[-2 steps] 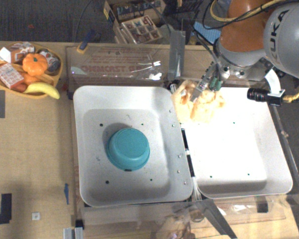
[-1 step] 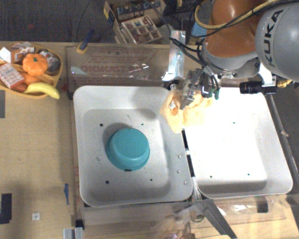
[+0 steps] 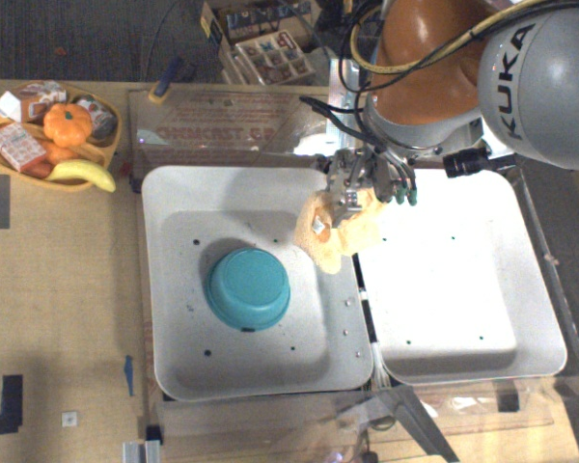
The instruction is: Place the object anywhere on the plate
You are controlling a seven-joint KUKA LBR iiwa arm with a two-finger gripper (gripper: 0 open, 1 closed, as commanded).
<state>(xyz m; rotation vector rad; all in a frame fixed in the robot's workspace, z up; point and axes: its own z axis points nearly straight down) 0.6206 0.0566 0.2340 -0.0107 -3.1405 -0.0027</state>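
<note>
Teal plate [image 3: 249, 287] upside-down in left bin [image 3: 164, 355], nearer cam; looks like target. Right bin [image 3: 463, 355] beside it. Farther back, at rim between bins: pincer [image 3: 352, 196] closed on pale yellow object [image 3: 333, 234], which hangs below fingers, clear of floor, probably lifted for carry. Plate sits left of it, apart. Fruit bowl [image 3: 5, 157] on tabletop [image 3: 58, 297], far left.

- Even, bright overhead light; the white bins [image 3: 444, 287] look slightly washed out.
- Soft shadows fall beneath the arm [image 3: 482, 75].
- Overall focus is slightly soft and grainy.
</note>
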